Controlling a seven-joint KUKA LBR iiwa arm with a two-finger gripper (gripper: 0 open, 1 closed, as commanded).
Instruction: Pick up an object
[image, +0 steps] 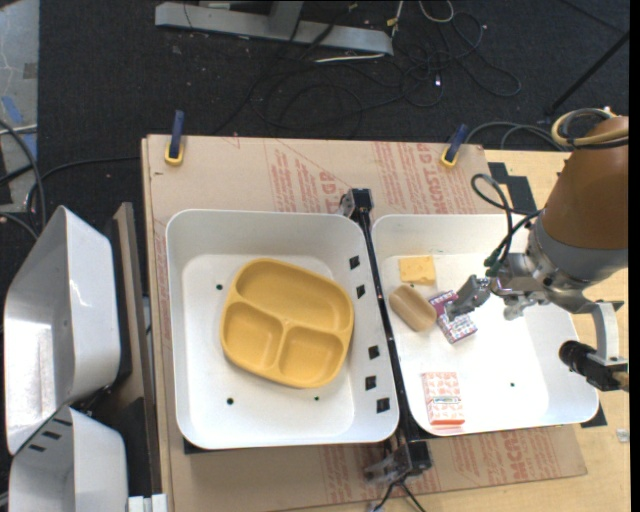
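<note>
In the right bin the arm's fingers hang over a purple packet lying beside a tan roll, just right of it, though whether they are spread or pinching it I cannot tell.

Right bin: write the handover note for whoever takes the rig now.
Claw: low in the right bin, over the purple-patterned packet; grip cannot be judged.
Right bin also holds a yellow block near the back, a tan roll just left of the packet, and a white-and-red card at the front.
Left bin holds a yellow divided tray.
Done: nothing visibly lifted.
Left: secure one object and raise it.
</note>
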